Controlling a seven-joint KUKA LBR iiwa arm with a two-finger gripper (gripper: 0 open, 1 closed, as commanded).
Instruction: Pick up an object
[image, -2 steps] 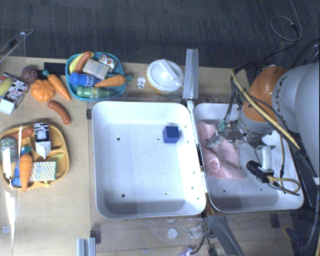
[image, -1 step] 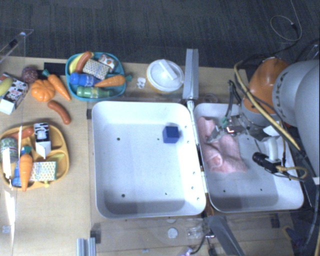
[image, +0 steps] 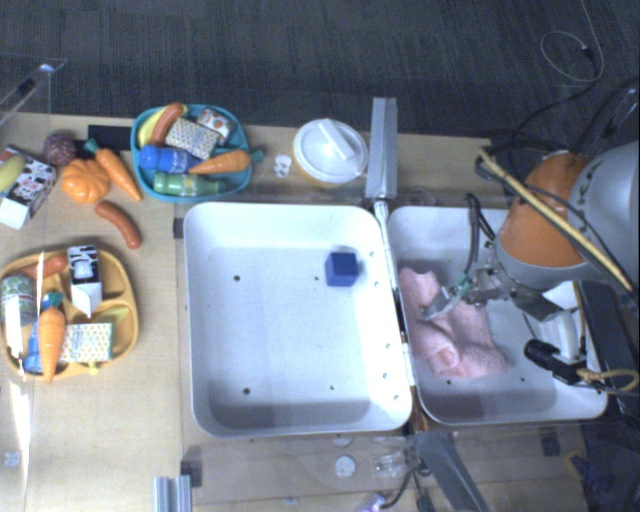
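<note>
I have the arm down in the right-hand white bin (image: 560, 405), and I judge this to be the reach-and-grasp step: the two-finger gripper (image: 445, 300) sits right at the upper part of the crumpled pale pink cloth (image: 455, 335), which lies against that bin's left wall, about midway along it. From this slanted view I cannot tell how the tool is set, and nothing shows the cloth lifted, so I do not count it as held.

The other candidate, a small blue cube (image: 342, 268), rests in the left-hand white bin (image: 290, 410), near its right wall and toward the far edge, well apart from the arm.

The cloth looks soft, limp and bunched into folds, with no firm edge; I expect it to give and slide rather than resist. The cube looks rigid, matte and square-sided. Both bins are smooth, shallow plastic with rounded corners.

Next, I think the move calls for a firm pinch on a raised fold, then a straight lift clear of the bin wall.
</note>
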